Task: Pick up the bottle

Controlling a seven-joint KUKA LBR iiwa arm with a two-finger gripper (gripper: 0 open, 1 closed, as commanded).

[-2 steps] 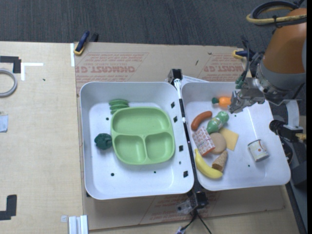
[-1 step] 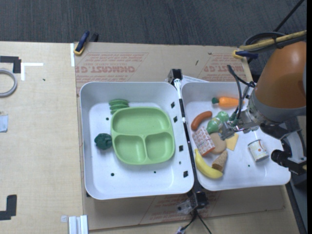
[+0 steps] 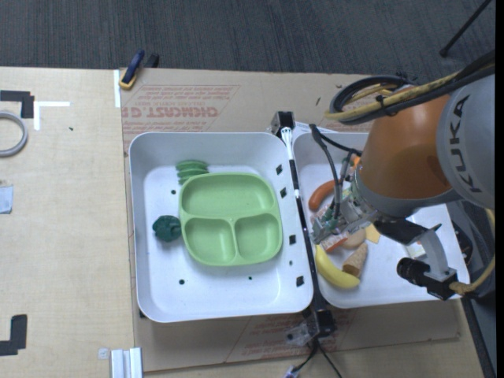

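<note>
The grey arm with its orange band (image 3: 402, 152) hangs low over the right bin (image 3: 394, 290). My gripper (image 3: 332, 225) reaches down at the bin's left side, among a cluster of items, and the wrist covers most of it. Right beside it, against the bin's left wall, lies an orange-red elongated item (image 3: 319, 195), partly hidden by cables. I cannot tell whether this is the bottle. Just in front of the gripper lie a yellow banana (image 3: 334, 272), a brown piece (image 3: 355, 262) and a pale pink-white item (image 3: 346, 242).
The left bin (image 3: 157, 282) holds a light green divided tray (image 3: 231, 219), a ridged green item (image 3: 191, 168) behind it and a dark green lump (image 3: 166, 227) to its left. Black and yellow cables (image 3: 370, 97) loop behind the right bin.
</note>
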